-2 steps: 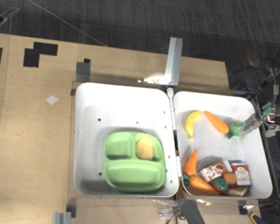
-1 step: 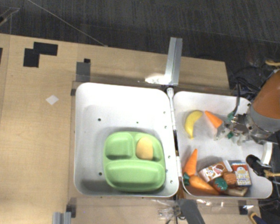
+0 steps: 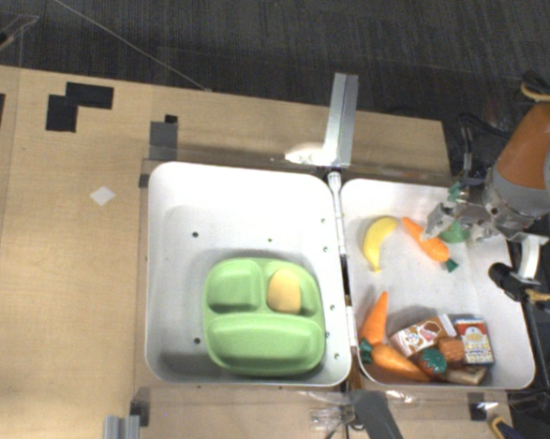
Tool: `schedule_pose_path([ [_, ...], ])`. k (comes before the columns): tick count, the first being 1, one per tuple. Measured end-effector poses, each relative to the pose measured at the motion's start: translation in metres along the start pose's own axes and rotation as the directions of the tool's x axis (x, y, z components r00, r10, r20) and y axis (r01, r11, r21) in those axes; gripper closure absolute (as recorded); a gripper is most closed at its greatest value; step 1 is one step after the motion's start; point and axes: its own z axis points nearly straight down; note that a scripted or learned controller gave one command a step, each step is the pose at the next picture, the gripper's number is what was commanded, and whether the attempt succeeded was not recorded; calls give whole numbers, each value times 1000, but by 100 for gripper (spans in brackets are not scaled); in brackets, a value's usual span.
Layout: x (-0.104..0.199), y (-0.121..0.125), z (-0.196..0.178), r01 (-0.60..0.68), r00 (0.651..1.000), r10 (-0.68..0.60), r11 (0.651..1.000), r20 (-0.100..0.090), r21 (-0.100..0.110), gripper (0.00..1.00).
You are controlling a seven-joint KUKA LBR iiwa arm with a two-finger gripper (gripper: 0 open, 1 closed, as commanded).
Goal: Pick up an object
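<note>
The two-finger gripper (image 3: 440, 233) is positioned over the small orange plastic carrot (image 3: 426, 240) (right bin, 12 o'clock); finger state cannot be determined.

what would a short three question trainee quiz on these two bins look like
1. True or false: the green divided plastic tray lies in the right white bin.
2. Which thing lies nearest the gripper? A. yellow toy banana B. small orange toy carrot with green top C. yellow round fruit on the tray
3. Fill in: the long orange carrot stands against the right bin's ___ wall, as the camera sees it.

Key
1. False; it lies in the left white bin.
2. B
3. Left
</note>
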Motion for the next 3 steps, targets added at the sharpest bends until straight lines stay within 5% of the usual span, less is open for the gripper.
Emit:
schedule_pose_path([
  [1,3,4,25,-38,999,38,999,-1,4,0],
  [2,5,4,15,-31,1000,31,999,-4,11,100],
  [3,54,-32,-88,-18,1000,18,1000,-1,1,100],
])
